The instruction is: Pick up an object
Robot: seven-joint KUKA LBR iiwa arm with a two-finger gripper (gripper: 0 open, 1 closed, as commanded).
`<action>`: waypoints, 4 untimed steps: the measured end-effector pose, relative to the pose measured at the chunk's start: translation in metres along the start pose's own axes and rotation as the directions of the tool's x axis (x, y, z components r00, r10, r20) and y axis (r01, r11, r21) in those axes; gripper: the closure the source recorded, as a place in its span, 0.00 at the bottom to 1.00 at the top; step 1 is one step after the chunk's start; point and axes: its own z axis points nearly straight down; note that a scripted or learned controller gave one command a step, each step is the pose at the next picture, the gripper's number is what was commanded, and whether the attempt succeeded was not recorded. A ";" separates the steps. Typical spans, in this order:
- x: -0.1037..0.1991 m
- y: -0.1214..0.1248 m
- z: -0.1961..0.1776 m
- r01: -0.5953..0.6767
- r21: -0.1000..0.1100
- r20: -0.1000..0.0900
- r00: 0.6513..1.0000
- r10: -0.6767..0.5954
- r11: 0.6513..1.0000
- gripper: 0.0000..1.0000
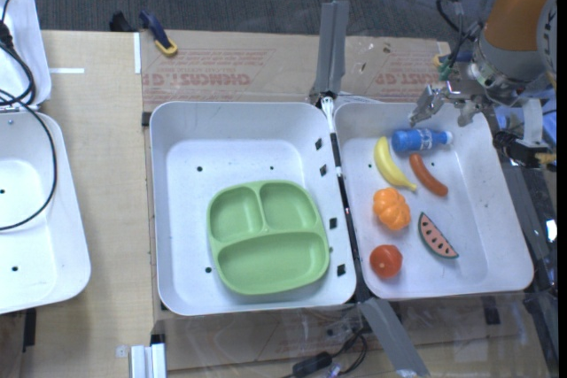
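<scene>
The gripper [440, 102] hangs over the far rim of the right bin [496, 274], its fingers spread apart with nothing between them. The blue bottle [420, 140] lies on its side just below them, near but untouched, beside the banana [390, 164] and sausage [429, 174].

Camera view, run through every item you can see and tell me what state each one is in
blue bottle: on its side, right bin
banana: lying flat, beside the bottle
sausage: lying flat, apart from the banana
small pumpkin: upright
watermelon slice: lying flat
tomato: resting near the bin's front
green divided plate: right side up, left bin
hand: above the right bin's far edge, holding nothing
</scene>
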 end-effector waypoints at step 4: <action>0.027 0.006 -0.012 0.097 -0.002 0.001 0.995 -0.097 0.995 0.00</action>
